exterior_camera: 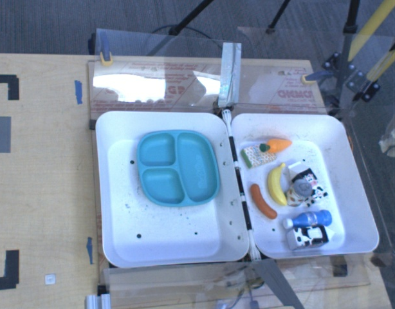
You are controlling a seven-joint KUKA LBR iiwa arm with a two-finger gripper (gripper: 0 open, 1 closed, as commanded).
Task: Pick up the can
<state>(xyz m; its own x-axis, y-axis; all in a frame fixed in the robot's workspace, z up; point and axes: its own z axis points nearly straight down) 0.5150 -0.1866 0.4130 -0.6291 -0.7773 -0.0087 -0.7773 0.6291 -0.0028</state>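
The can (303, 186) lies in the right bin (336, 150), a little right of its middle. It has a black-and-white cow-patch wrap and a dull silver top that faces up toward the camera. A yellow banana (276, 184) lies right against its left side. Just below it is a blue bottle (311, 219).
The right bin also holds a carrot (276, 145), a small patterned block (254, 155), a red sausage (263, 201) and a cow-patterned carton (308, 236). The left bin (120, 227) bears a blue divided plate (178, 167). A clear panel stands behind both bins.
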